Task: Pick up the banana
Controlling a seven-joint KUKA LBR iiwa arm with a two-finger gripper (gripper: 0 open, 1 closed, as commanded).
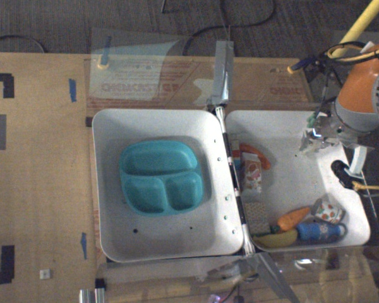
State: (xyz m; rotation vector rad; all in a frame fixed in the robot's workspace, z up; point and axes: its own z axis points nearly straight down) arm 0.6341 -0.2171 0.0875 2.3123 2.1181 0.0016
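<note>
gripper (312, 139) sits over the upper right part of the right bin (290, 125), near its far-right wall; fingers too small & blurred, cannot tell if they're spread or closed, and nothing visible between them. just behind it the grey wrist w/ the orange band (360, 87) runs off to the right edge.

nearest items, left of the gripper across bare bin floor: an orange-red piece (254, 154) up against the divider side, a small white/red packet (252, 172) just below it, and a bit of blue (238, 165) by the divider.

well below the gripper, along the bin's near wall: an orange carrot-like thing (294, 218) lying tilted, a white cup w/ red spots (328, 211) just right of it, a blue bottle (320, 232) on its side under both. banana (279, 238) is yellow, lying flat at the bottom left of that cluster, touching the bottle's left end and just under the carrot thing, well apart from the gripper.

further left, past the divider, the left bin (114, 169) holds a teal compartment tray (162, 176), roughly centred. both bins rest on a tan bench (38, 169).
</note>
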